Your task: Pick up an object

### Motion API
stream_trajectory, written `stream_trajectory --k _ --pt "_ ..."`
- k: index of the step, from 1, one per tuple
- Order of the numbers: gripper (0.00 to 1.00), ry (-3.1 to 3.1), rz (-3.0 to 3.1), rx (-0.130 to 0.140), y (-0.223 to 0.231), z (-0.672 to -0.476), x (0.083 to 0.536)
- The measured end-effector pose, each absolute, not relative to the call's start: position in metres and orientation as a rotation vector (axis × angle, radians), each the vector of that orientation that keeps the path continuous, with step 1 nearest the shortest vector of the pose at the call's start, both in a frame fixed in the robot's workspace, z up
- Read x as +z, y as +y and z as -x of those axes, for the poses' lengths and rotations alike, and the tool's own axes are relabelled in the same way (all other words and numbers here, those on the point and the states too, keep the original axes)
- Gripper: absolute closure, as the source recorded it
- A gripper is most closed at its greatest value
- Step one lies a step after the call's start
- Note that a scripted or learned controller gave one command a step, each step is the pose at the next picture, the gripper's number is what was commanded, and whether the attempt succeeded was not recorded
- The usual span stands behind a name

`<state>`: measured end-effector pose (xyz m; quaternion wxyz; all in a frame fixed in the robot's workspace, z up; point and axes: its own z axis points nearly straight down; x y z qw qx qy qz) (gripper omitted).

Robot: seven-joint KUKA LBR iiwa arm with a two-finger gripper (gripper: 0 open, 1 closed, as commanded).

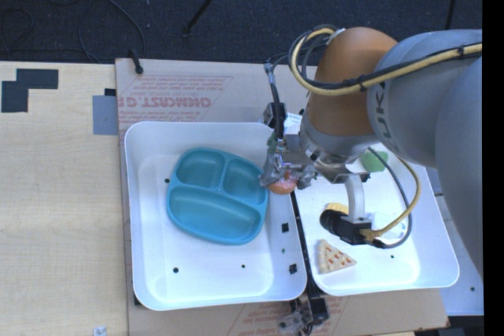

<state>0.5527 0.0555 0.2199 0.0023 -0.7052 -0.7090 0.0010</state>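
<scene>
Closest to my camera is the grey arm (429, 98) with its orange band, reaching in from the right across the right bin (441, 267). I locate the claw (281, 179) at the divide between the two bins, just beside the right edge of the blue divided plate (216, 195) that lies in the left bin (150, 248). A small pink-and-orange object (283, 185) sits at the claw tips. It appears to be between the fingers, so I judge the claw closed on it, though the object is small and partly hidden.

In the right bin I note a pizza-slice toy (335, 256) near the front, a yellow object (336, 209) partly covered by a black part of the arm's fittings, and a green object (376, 161) under the arm.

Status, as I judge it: grasp appears made; the lift is not yet confirmed, because I cannot tell whether the object is clear of the bin rim. Remaining step: raise it well clear.
</scene>
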Motion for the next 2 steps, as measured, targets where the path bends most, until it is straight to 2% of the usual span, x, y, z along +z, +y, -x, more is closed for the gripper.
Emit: stream_trajectory --k 1,2 --pt "1.00 -2.225 2.211 0.004 0.1043 -0.5472 0.2303" --pt "0.00 -2.222 2.216 0.006 0.1022 -0.5473 0.2299"
